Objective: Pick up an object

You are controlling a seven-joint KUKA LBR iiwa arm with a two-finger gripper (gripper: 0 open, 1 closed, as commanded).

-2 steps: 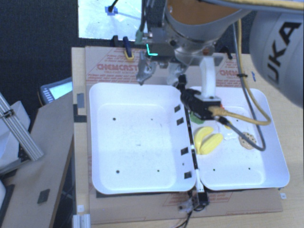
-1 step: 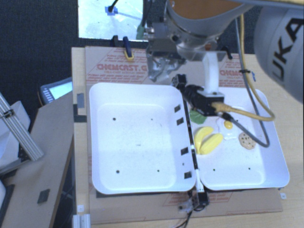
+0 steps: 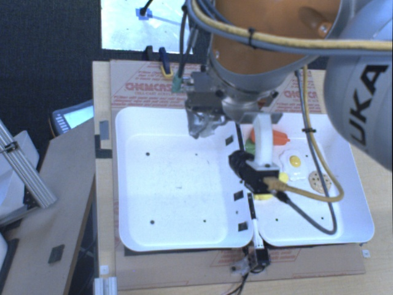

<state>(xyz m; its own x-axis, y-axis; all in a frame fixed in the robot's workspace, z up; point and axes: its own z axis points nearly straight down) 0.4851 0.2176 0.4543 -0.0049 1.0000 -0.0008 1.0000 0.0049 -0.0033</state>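
My gripper point(image 3: 199, 126) hangs over the back right corner of the left bin point(image 3: 172, 183), close to the divider between the two bins. The grey and orange arm covers much of the back of both bins. In the right bin point(image 3: 344, 220) lie an orange carrot-like piece point(image 3: 280, 137), a small green piece point(image 3: 250, 144) beside it, a white fried-egg toy with a yellow yolk point(image 3: 295, 161) and a round tan cookie point(image 3: 319, 180). These all lie to the right of the gripper, apart from it. I see nothing held under the gripper.
The bins rest on a cardboard sheet point(image 3: 147, 82) on the bench. A tablet-like screen point(image 3: 70, 118) and a metal rail point(image 3: 24, 174) sit off the bench to the left. A clamp point(image 3: 164, 63) stands behind the left bin.
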